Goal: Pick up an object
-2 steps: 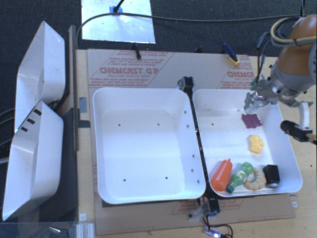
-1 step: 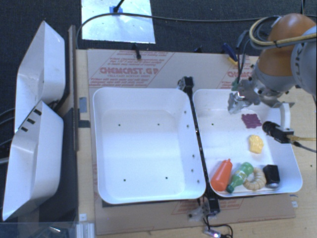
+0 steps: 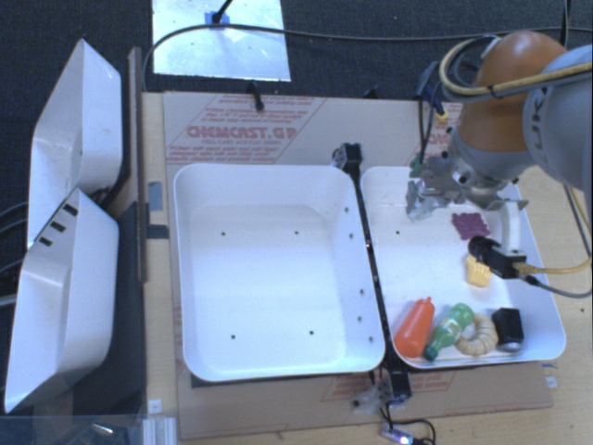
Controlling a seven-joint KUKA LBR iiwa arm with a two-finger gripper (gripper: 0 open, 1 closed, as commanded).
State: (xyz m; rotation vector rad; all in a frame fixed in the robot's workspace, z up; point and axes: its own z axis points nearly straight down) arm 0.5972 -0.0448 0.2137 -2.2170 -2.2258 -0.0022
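Presently I log the two-finger gripper [image 3: 419, 199] low over the right white bin [image 3: 398, 267]'s far end; I cannot tell its finger state. Likeliest target: orange plastic bottle-shaped toy [image 3: 415, 327], near front wall, long axis running cap-up away from the front rim, probably light, stiff, slick; I would grasp across its waist.

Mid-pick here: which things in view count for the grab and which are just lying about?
For the job: gripper, purple piece, yellow piece, orange bottle, green bottle, beige ring, black block, right bin.
Lying about: left bin, metal plate, stacked spare bins.
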